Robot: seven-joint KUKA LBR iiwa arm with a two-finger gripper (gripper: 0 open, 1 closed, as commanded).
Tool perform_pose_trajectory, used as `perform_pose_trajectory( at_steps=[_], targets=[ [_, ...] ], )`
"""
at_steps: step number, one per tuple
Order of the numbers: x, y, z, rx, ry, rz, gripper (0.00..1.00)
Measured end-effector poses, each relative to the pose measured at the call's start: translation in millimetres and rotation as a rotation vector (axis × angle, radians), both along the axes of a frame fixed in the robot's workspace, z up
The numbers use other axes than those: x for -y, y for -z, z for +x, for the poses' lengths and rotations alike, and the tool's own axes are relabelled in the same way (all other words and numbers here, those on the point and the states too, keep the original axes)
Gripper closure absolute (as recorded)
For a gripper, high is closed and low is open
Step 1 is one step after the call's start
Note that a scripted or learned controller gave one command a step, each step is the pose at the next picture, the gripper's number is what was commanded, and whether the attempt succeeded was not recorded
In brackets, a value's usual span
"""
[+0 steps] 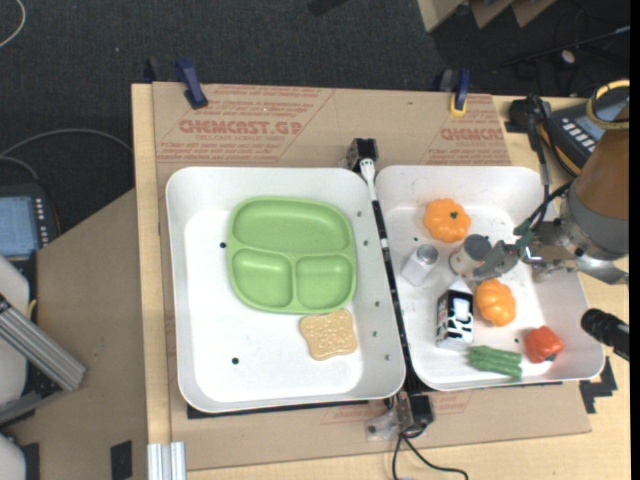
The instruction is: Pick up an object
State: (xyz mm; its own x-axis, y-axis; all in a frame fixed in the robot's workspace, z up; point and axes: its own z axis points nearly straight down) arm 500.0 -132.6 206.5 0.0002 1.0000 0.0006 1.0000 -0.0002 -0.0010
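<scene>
My gripper [468, 258] hangs over the middle of the right bin [500, 183], reaching in from the right. Just behind it sits an orange pumpkin-like fruit [446, 219], and a second orange fruit [495, 302] lies just in front of it. A small grey cup [422, 261] stands to its left. A black-and-white can [456, 318], a green bean pod [496, 361] and a red pepper [542, 343] lie nearer the front of the bin. I see nothing held between the fingers.
The left bin [190, 298] bears a green divided plate [292, 253] and a tan cracker-like piece [329, 334]. A black divider rail [385, 268] runs between the bins. Cardboard [260, 123] covers the bench behind them.
</scene>
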Motion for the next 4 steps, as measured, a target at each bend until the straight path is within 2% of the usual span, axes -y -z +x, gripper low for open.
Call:
perform_pose_trajectory(
  at_steps=[1,2,3,4],
  targets=[
    [-42,86,-16,-0.007,-0.003,0.003,0.0],
    [-23,124,19,0.003,0.0,-0.002,0.0],
    [-23,110,19,0.008,0.001,-0.003,1.0],
    [-120,18,16,0.006,-0.006,0.0,1.0]
  ],
)
